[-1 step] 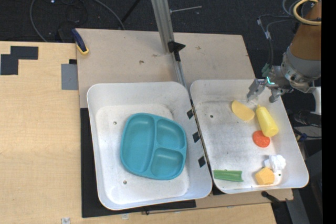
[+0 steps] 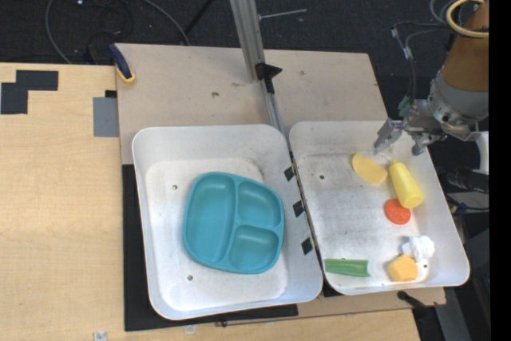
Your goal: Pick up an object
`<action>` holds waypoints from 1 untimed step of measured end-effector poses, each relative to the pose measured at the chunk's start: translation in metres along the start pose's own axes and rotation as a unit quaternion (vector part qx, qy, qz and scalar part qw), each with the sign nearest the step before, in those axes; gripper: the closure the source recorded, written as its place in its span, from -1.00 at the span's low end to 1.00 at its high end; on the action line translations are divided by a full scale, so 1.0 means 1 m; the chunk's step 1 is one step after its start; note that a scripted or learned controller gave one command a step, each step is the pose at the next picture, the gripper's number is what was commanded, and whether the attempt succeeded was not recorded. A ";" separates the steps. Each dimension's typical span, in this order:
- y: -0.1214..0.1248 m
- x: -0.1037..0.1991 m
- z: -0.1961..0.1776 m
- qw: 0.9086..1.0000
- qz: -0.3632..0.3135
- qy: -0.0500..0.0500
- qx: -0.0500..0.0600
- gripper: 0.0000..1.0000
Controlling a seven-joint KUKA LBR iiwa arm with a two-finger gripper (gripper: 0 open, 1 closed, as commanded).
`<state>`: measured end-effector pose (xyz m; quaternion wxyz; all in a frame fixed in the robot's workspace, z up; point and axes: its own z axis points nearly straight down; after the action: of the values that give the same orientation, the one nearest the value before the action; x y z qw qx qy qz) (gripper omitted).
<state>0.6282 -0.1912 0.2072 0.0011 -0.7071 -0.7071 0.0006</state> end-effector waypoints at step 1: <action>0.001 -0.001 0.044 1.000 0.000 0.000 0.002 -1.00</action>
<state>0.6288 -0.1921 0.1635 0.0027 -0.7068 -0.7074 0.0020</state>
